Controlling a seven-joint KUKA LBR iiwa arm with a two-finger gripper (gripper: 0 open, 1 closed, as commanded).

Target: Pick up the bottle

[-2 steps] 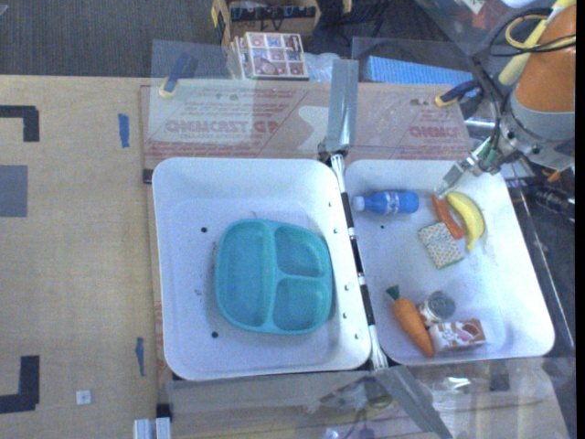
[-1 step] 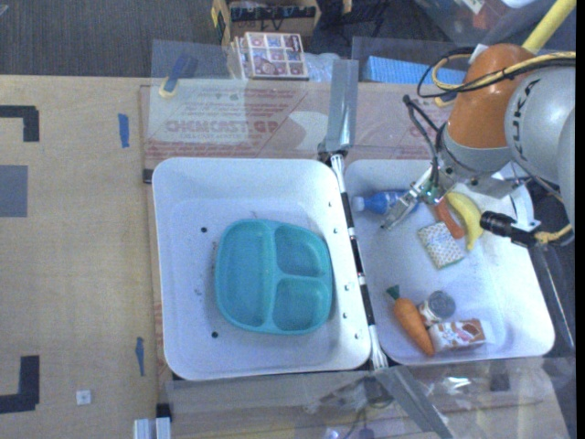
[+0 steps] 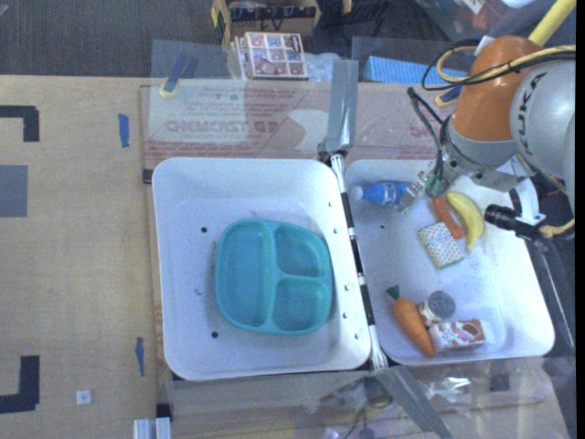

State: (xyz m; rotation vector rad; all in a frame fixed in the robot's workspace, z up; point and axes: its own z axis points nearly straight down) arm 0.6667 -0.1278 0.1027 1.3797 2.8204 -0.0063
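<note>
Bottle, small clear plastic one with a blue label (image 3: 382, 193), is lying on its side at the far-left corner of the right-hand shallow white bin (image 3: 512, 332), close to the divider between the two bins. Two-finger gripper (image 3: 427, 187) on the grey arm with the orange band (image 3: 489, 90) is hovering at the bottle's right end, near or touching it; cannot tell how the gripper is set, since the wrist is blocking most of it, and nothing is showing as held.

Risks, as a judgement: the bottle is lying flat and round, so a closing pinch is likely rolling or pushing it toward the bin wall instead of trapping it. Approaching from one end is giving little surface to clamp, so it may be squirting out. The corner is tight, so the tool may be scraping the bin wall or divider.

Just right of the gripper, a yellow banana (image 3: 467, 219) and a small orange carrot-like piece (image 3: 445, 214) are lying together, with a pale checked square sponge (image 3: 442, 244) in front of them; a sideways drift is risking grabbing or bumping these instead.

Farther toward the near edge, a larger orange carrot (image 3: 411, 324), a grey round lid (image 3: 441, 304) and a small red-and-white carton (image 3: 459, 335) are sitting well apart from the action. A teal divided plate (image 3: 274, 277) is resting in the left-hand white bin (image 3: 183, 199).
</note>
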